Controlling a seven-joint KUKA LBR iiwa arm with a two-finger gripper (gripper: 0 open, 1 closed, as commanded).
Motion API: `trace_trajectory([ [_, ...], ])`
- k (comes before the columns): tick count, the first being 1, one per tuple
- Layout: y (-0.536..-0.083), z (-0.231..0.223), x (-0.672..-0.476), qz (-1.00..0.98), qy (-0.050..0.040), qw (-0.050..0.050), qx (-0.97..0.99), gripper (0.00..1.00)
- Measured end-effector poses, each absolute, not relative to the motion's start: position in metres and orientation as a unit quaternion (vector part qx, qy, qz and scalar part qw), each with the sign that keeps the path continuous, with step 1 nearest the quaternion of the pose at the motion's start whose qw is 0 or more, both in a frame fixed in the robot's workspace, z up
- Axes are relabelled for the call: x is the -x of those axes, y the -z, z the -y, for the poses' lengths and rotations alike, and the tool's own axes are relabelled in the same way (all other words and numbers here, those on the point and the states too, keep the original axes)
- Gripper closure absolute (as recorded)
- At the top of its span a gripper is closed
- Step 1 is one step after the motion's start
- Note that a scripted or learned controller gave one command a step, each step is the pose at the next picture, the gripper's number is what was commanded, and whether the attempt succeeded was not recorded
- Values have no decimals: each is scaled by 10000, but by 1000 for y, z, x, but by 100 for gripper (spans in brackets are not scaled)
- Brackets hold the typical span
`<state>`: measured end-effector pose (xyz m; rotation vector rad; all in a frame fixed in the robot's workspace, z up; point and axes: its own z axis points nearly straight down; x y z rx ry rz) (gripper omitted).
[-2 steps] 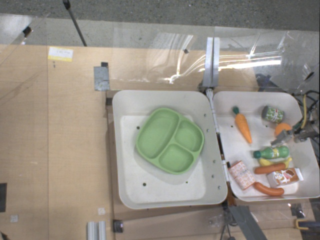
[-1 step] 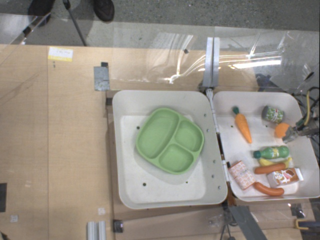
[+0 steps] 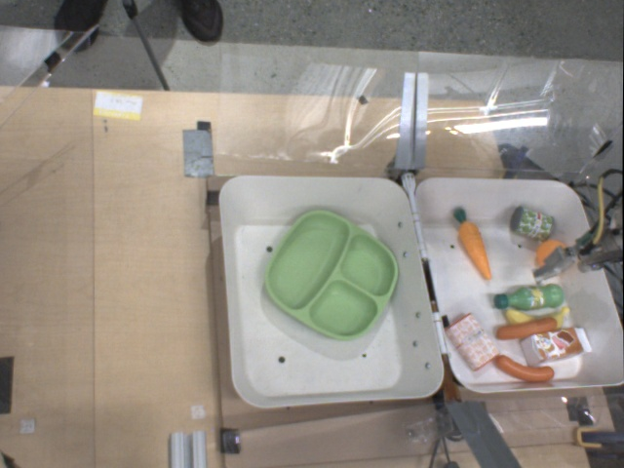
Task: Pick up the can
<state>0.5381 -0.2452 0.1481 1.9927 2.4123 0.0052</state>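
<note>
the can [image 3: 531, 223] lies in the upper right of the frame inside the right bin [image 3: 439, 261], the gripper [image 3: 585, 253] near it, grip state unclear, risking grabbing the orange toy [image 3: 549, 253] between them.

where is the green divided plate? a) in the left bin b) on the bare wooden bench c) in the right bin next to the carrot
a: the green plate lies inside the left bin, while the carrot is over in the right bin.
</note>
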Motion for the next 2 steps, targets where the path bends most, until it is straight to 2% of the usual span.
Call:
trace_trajectory([
  [1, -244, 243, -600, -7942, -15, 59, -6077, 0],
  [2, -126, 244, -578, -8169, -4, 25, -5768, 0],
])
